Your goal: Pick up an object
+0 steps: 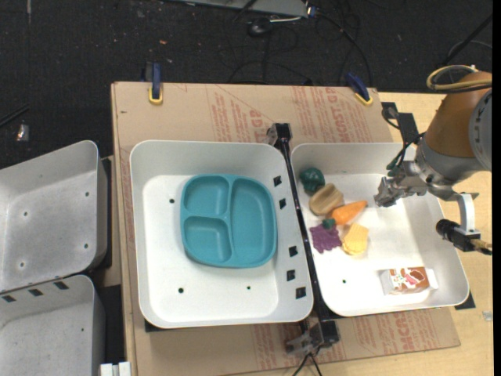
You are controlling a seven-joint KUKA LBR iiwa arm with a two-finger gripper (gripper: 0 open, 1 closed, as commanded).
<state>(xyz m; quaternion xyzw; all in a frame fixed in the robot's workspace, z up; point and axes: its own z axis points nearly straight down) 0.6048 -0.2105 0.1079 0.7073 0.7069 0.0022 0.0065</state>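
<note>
Carrot lies just left of fingers; grip state unreadable.

Arm enters from right, orange band above and right of gripper, grey wrist just behind it. Gripper points down and left, tips low. Finger state unclear, likely too small and dark to read. Black cable and bracket sit just above, running back toward wrist.

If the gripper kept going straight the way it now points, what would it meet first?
The gripper points left and downward, so probably the orange toy carrot, or the white right bin's floor just short of it; depth is unclear from this slanted view.
</note>
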